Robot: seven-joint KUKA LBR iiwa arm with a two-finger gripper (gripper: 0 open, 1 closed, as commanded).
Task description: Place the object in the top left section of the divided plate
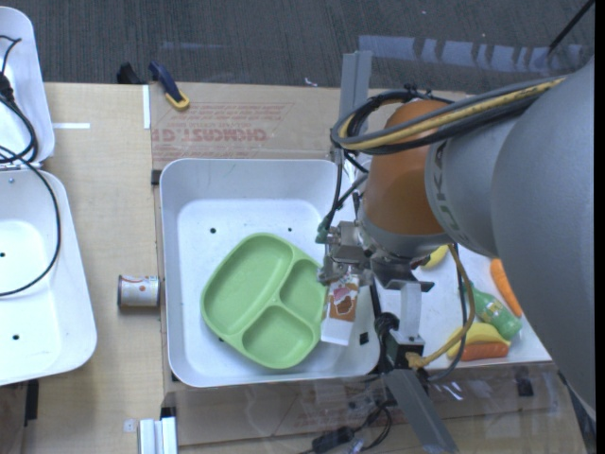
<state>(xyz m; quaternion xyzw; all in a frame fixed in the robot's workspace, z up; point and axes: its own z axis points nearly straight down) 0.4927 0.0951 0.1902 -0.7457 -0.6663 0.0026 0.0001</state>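
Note:
A light green divided plate (265,301) with three sections lies tilted in the white bin (189,216) at the middle of the view. My gripper (338,270) hangs over the plate's right edge, below the orange band of the arm (406,178). A small white and brown packet (342,312) hangs upright from between the fingers, its lower end over the plate's right rim and the bin floor. The gripper is shut on this packet. The plate's large upper-left section (248,274) lies to the gripper's left.
To the right, partly hidden by the arm, lie a yellow banana (473,336), a green bottle (498,315) and an orange carrot (506,287). A small can (139,291) lies on the bench left of the bin. Another white bin (57,329) with a black cable is at far left.

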